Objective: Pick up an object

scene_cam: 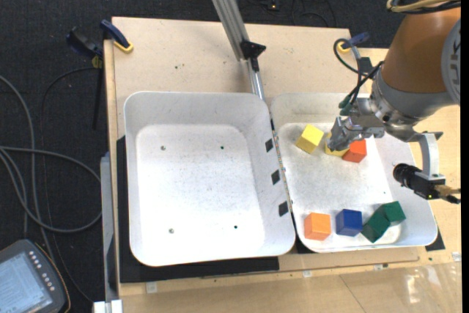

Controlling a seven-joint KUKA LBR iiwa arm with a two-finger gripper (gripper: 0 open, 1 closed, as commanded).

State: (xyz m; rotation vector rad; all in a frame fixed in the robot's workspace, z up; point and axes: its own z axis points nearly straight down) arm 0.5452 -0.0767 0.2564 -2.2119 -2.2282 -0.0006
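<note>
My gripper (340,144) reaches down into the right bin (410,231) from the right. Its tip sits beside a red-orange block (356,151), touching or nearly touching its left side, with a bit of yellow showing under the tip. A yellow cube (310,138) lies just to the left of the gripper. Along the bin's near edge rest an orange cube (317,225), a blue cube (349,222) and two dark green blocks (384,220). The arm's body hides the fingers.
The left bin (139,121) stands beside the right one, sharing a raised middle rim. A slanted metal pole (223,0) crosses above the bench's far side. Clamps (110,33) grip the bench's far left corner.
</note>
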